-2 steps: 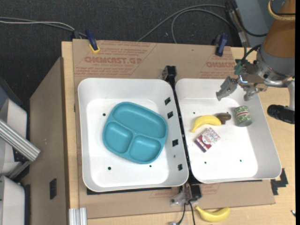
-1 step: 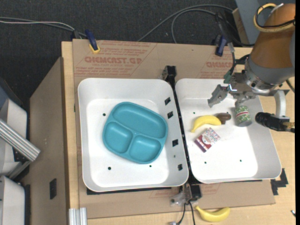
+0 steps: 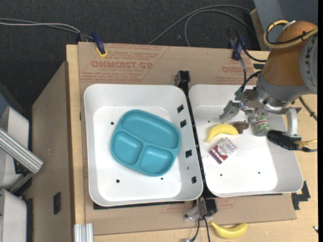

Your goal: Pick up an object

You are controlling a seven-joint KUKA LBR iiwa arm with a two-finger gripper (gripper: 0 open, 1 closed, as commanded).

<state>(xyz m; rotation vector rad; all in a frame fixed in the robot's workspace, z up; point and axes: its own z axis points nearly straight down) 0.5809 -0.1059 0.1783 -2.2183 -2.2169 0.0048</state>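
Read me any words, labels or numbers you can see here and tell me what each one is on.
"CHEMCAST G.P": red print on the brown board, behind the left bin.
Smaller red lines under it: too blurred to read.
Red print on the board behind the right bin: too blurred to read.
Packet and can labels: too small to read.

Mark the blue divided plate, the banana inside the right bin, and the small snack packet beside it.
blue divided plate (image 3: 145,141), camera view, on the ridge between its compartments.
banana (image 3: 222,131), camera view, on the middle of its curved body.
snack packet (image 3: 223,148), camera view, on its printed face.
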